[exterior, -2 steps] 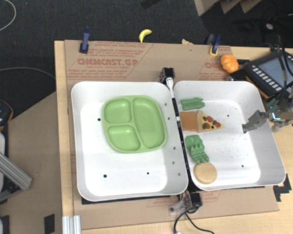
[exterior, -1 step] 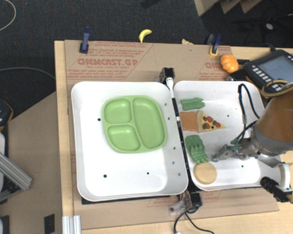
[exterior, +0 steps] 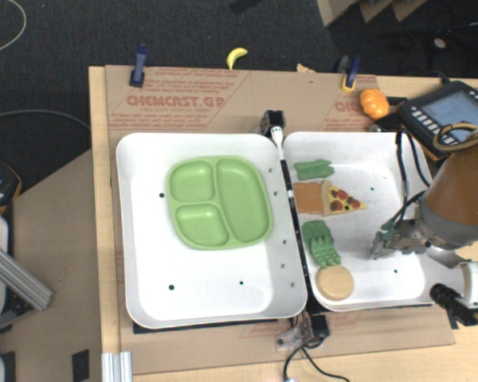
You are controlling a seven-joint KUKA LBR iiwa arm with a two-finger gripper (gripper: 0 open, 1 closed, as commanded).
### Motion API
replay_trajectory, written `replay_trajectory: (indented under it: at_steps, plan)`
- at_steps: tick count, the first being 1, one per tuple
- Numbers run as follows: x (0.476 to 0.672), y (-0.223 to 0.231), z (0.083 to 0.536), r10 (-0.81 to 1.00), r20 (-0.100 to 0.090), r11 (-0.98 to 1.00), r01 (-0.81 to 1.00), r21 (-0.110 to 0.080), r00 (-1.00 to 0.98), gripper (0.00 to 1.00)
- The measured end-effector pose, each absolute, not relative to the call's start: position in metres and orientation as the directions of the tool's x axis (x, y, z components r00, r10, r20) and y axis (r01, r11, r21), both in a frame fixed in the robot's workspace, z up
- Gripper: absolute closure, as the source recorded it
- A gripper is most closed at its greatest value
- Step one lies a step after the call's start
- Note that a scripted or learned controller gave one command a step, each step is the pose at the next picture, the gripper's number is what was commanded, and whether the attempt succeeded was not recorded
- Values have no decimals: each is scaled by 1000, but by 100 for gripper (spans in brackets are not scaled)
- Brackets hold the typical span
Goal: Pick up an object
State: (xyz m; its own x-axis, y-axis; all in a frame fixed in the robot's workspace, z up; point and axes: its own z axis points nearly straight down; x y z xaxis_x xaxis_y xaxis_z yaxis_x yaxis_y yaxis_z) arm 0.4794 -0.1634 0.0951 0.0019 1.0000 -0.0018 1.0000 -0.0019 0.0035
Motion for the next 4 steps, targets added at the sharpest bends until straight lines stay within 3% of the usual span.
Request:
replay_trajectory:
  at_steps: [1,2,3,4]
  plan:
    - [482,-42,190,1000,4,14,1000,10,-14,100]
    - [480,16,198,1000,2,8,1000,3,-8,100]
    - [481,52,287,1000,3,6,1000,10,-6,100]
    - [506,0,419,1000,-1,-3,1000,20,3,100]
